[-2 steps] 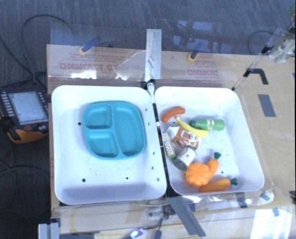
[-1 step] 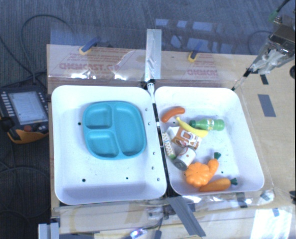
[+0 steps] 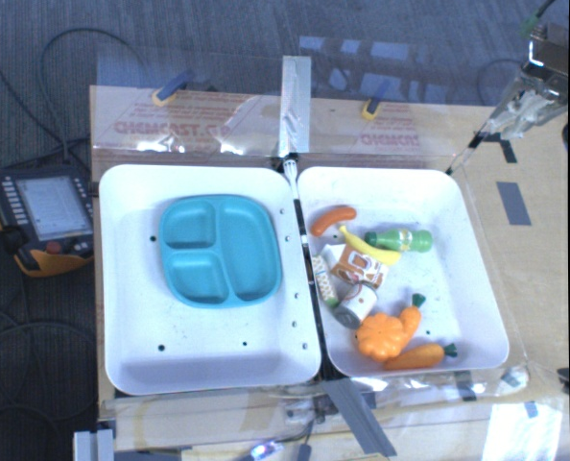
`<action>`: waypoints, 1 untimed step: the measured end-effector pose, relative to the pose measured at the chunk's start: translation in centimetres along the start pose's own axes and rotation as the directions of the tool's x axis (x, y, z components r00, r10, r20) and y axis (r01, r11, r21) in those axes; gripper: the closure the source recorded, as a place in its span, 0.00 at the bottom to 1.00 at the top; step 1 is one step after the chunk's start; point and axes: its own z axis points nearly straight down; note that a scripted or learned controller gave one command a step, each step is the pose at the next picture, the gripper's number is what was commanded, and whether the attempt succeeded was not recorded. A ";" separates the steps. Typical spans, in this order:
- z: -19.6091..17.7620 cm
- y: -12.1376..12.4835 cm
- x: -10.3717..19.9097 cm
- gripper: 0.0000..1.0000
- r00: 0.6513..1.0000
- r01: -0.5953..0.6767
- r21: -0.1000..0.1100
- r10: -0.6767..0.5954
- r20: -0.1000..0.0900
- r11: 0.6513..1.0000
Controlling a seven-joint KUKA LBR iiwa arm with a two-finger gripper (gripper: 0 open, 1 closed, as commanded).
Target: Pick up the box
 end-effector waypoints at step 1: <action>-0.9 0.0 0.1 1.00 1.000 0.001 0.002 -0.001 0.003 1.000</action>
